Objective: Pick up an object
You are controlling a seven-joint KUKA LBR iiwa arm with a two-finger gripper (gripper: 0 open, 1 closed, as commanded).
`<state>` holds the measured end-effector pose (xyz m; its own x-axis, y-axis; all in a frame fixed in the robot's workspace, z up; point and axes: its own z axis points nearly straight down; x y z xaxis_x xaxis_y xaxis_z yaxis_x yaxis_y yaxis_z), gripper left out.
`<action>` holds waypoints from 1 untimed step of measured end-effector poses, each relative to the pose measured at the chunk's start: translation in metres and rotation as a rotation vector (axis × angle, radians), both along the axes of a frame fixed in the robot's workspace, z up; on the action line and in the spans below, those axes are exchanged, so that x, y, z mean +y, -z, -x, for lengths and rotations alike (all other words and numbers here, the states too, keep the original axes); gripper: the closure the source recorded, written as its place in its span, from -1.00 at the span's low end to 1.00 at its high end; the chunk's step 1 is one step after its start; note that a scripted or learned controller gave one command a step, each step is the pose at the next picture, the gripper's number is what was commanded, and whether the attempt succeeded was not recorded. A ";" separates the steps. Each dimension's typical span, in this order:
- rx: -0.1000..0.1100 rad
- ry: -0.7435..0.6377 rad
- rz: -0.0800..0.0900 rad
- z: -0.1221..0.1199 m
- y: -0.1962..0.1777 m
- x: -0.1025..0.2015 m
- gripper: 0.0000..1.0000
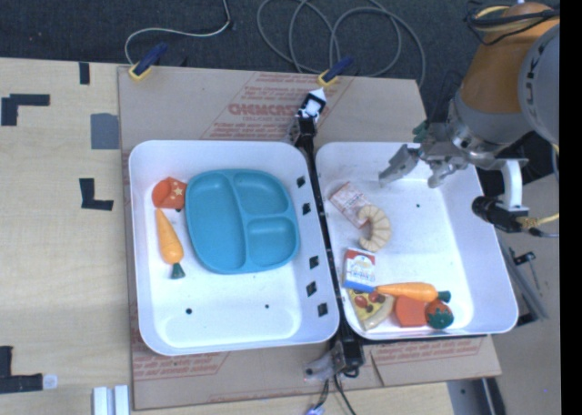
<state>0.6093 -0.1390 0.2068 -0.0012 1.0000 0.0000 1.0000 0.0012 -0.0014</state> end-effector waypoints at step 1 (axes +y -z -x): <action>0.004 0.001 -0.001 0.003 0.108 0.019 -1.00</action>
